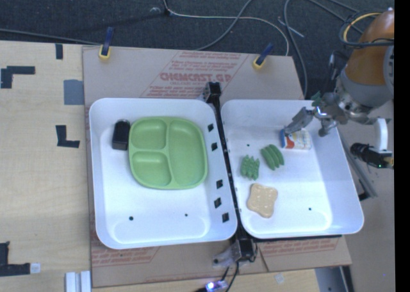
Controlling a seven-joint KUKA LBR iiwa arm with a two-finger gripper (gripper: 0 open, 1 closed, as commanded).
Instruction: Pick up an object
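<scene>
Over the right bin: the gripper (296, 128) hangs low at the bin's upper right part, reached in from the right edge of the view.
Arm: grey body with an orange band (383, 27) above the wrist, at the right edge of the bench.
Fingers: one dark finger slants down and left toward the bin floor; whether the pair is apart or together, I cannot tell.
Small white carton (300, 141): lies in the right bin with blue and red marks at its left end, just below and touching or nearly touching the fingertip; it cannot be seen between the fingers.
Green pea pod toy (272, 156): lies in the right bin, just below and left of the carton, tilted.
Green leafy toy (250, 167): just left of the pea pod, apart from it.
Tan toast piece (261, 200): lower in the right bin (333, 210), below the two green toys.
Left bin (154, 227): bears a green divided plate (169, 153) near its middle.
Black block (121, 134): touching or just beside the plate's left rim.
Bench: cardboard sheet (192, 73) under both bins, held by two yellow clamps at its far edge.
</scene>
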